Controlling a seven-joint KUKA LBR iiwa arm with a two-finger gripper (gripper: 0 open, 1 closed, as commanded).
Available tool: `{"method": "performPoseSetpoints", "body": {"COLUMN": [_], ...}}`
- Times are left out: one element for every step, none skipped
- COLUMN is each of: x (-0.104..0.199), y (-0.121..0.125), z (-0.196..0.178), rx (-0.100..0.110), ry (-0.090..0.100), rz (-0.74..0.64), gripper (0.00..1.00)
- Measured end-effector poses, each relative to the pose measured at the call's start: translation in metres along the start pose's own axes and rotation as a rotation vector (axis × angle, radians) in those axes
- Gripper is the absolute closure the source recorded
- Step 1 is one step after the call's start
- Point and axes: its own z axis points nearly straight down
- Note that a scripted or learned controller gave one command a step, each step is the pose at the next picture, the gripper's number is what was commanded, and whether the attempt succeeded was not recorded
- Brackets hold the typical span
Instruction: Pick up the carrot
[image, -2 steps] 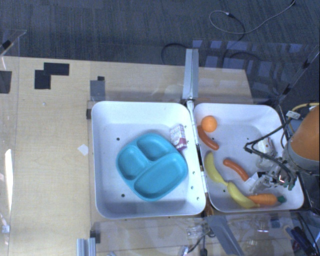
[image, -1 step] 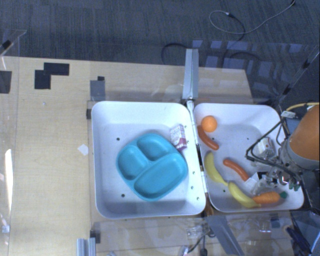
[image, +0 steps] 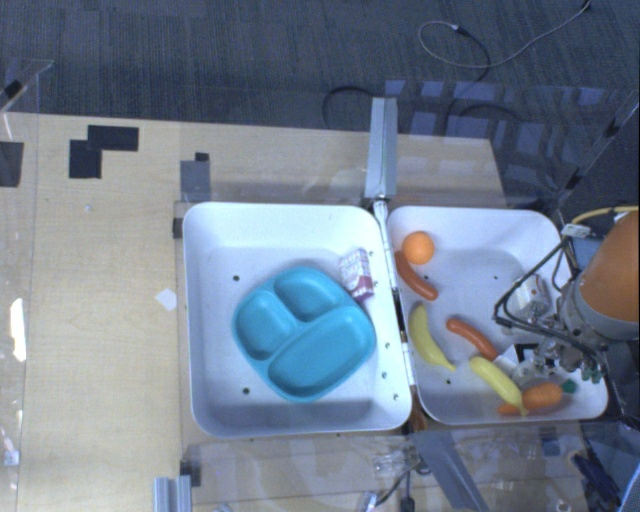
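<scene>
The carrot (image: 541, 397), short and orange, lies in the front right corner of the right bin (image: 470, 228), touching the tip of a small yellow banana (image: 495, 378). My gripper (image: 557, 360) hangs at the end of the grey arm with the orange band (image: 612, 275), directly above and slightly behind the carrot. Cables and the wrist body cover its lower end, and I see nothing lifted off the bin floor.
The right bin also holds an orange (image: 417, 247), two reddish sausages (image: 416, 280) (image: 470, 337) and a larger banana (image: 430, 340). In the left bin (image: 210, 300) sit a blue divided plate (image: 305, 332) and a small packet (image: 356, 273).
</scene>
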Motion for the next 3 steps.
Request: {"method": "performPoseSetpoints", "body": {"x": [-0.0004,-0.0009,-0.0012], "y": [0.0011,0.0017,0.0031], "z": [-0.0003,-0.0005,-0.0006], "rx": [-0.003,-0.002,-0.003], "ry": [-0.001,-0.003,-0.003], "rz": [-0.096,-0.141,-0.186], "gripper": [0.00,0.00,0.00]}}
